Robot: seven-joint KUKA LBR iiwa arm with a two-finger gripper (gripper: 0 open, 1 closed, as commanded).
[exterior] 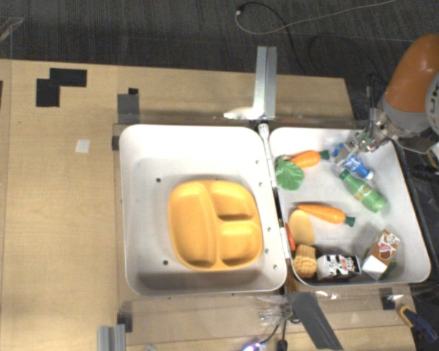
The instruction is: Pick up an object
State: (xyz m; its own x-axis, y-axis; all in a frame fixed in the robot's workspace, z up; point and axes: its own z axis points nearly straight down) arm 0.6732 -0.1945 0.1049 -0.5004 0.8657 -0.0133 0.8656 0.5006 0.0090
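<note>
Arm: the grey arm with its orange band point(417, 79) enters at the upper right of the frame and reaches down toward the right bin.
End effector point(366, 142): at the upper right corner of the right bin point(413, 218), low over the bin floor; whether it is spread or pressed together cannot be told from this picture.
Green bottle point(360, 181): lies slantwise in the upper right part of the right bin, blue label toward its upper end; its upper end sits just below and left of the end effector, very near it; contact cannot be told.
Upper carrot point(304, 159): left of the end effector, in the upper left of the right bin, beside a green leafy piece point(288, 174).
Lower carrot point(323, 213): mid-bin, well below the end effector.
Bottom of right bin: a yellow rounded piece point(301, 227), a corn cob point(304, 260), a small dark carton point(338, 266) and a brown-and-white carton point(380, 253).
Left bin point(143, 196): holds a yellow divided tray point(214, 223) near its middle.
Tabletop point(51, 218): light wood, carrying both bins side by side.
</note>
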